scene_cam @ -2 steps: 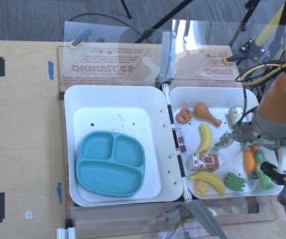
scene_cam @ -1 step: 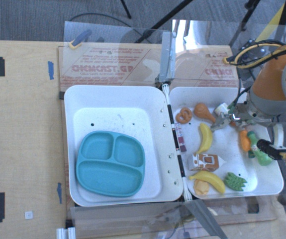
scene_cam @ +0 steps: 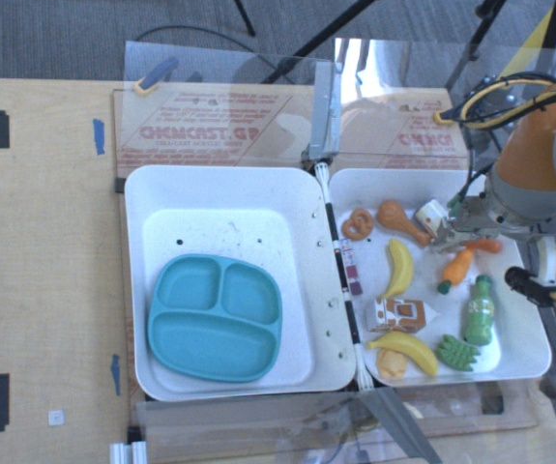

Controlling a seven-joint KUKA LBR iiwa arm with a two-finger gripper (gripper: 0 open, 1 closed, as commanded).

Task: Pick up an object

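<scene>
My grey, orange-banded arm (scene_cam: 534, 162) reaches in from the right; jaws low over the right shallow white bin (scene_cam: 524, 351), beside the small orange carrot (scene_cam: 456, 267). Jaw opening: cannot tell.

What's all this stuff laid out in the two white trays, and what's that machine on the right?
Left bin: one, white, left half of bench.
Divided plate: one, teal, lying in left bin.
Right bin: one, white, beside left bin.
Bananas: two, yellow, one mid bin, one near front edge.
Pretzel: one, brown, back left of right bin.
Drumstick: one, orange-brown, beside pretzel.
Carrot: one, orange, centre right.
Bottle: one, green, right side.
Green toy: one, front right; kind unclear.
Small box: one, brown and white, between the bananas.
Arm: one, grey with orange band, over right bin.
End effector: one, above the carrot.
</scene>
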